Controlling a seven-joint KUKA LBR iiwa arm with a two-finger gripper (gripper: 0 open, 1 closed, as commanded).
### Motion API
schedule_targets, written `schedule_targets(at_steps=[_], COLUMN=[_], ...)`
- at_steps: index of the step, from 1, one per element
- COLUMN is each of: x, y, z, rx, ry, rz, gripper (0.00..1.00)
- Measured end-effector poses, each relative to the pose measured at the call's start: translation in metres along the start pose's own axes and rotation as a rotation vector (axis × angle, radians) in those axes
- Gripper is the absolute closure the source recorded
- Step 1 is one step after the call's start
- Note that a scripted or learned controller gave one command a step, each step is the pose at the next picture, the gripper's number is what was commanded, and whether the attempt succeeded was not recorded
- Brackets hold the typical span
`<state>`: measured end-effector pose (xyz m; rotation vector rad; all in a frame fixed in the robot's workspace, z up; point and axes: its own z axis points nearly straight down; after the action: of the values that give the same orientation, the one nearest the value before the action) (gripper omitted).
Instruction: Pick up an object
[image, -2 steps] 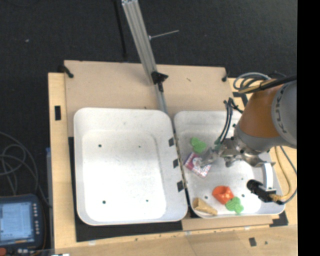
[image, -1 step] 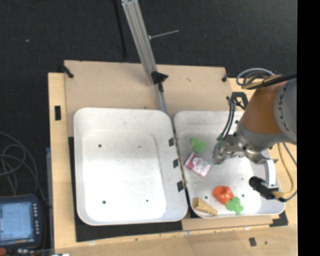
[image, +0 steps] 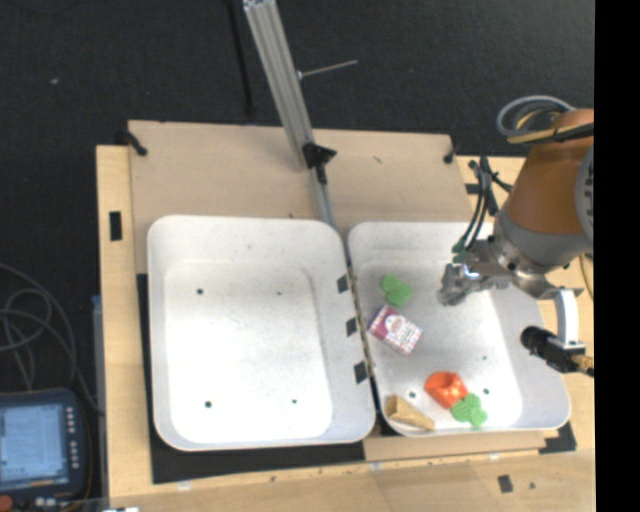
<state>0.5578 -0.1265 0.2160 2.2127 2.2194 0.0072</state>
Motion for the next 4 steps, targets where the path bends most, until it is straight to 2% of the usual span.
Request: schedule_targets(at_steps=[1,2,3,4], x=[0.0,-0.001,0.046,0.093], y=[-0.003,-0.002,0.011,0.019], z=[-0.064,-0.071,-0.073,-0.053], rx=[-0.001,0.006,0.006,0.01], ry=[0.0,0.001,0.002,0.002], rz=[-0.001,-0.003,-0.003,-0.002], gripper=[1.0,1.0,1.0,1.0])
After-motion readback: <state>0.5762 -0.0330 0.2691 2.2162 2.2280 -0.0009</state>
